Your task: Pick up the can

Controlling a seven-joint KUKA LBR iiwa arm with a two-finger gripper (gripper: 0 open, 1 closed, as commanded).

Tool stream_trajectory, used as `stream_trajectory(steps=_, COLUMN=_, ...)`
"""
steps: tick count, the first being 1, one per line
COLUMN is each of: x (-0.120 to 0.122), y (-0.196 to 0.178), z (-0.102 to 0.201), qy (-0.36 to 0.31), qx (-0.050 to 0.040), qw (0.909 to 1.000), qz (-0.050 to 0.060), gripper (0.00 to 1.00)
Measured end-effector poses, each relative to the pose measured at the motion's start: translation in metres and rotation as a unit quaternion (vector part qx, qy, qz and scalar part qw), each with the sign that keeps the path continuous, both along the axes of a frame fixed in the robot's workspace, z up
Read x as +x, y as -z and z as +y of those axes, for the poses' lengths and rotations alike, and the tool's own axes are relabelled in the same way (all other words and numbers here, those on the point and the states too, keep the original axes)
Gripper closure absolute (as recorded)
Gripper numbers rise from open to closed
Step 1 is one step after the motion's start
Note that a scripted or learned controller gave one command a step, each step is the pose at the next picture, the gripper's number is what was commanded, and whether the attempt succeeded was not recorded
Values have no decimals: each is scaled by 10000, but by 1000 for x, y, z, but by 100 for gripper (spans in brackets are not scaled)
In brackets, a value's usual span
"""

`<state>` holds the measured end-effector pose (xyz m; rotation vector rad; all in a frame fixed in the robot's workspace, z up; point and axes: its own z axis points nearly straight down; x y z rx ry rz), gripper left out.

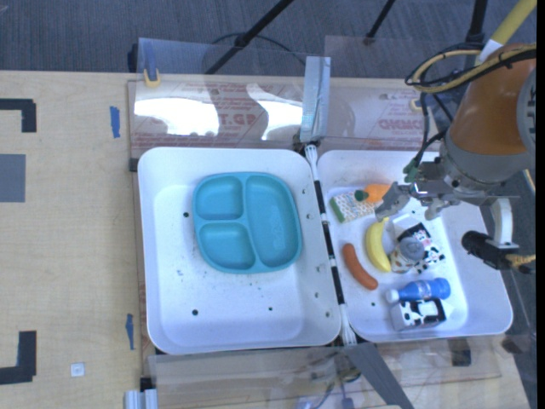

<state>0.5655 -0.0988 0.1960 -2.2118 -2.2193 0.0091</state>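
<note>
The can [413,247], with a silver top and a black-and-white patterned side, stands in the right bin [485,313] just right of a yellow banana [377,245]. My gripper [415,206] hangs over the same bin, a little behind the can and above it. Its two fingers are spread apart and open, with nothing between them. The grey arm with its orange band [490,109] comes in from the upper right and hides the bin's far right corner.
Around the can lie a red sausage [359,266], a blue bottle [422,290], a cow-patterned box [417,313], a carrot [373,194] and a white-green block [347,204]. A teal divided plate [247,221] sits in the left bin [162,296].
</note>
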Motion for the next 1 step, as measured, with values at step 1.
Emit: stream_trajectory(steps=1, x=-30, y=-146, z=-10, qy=-1944, qx=-3, qw=9809, qz=-38, gripper=0)
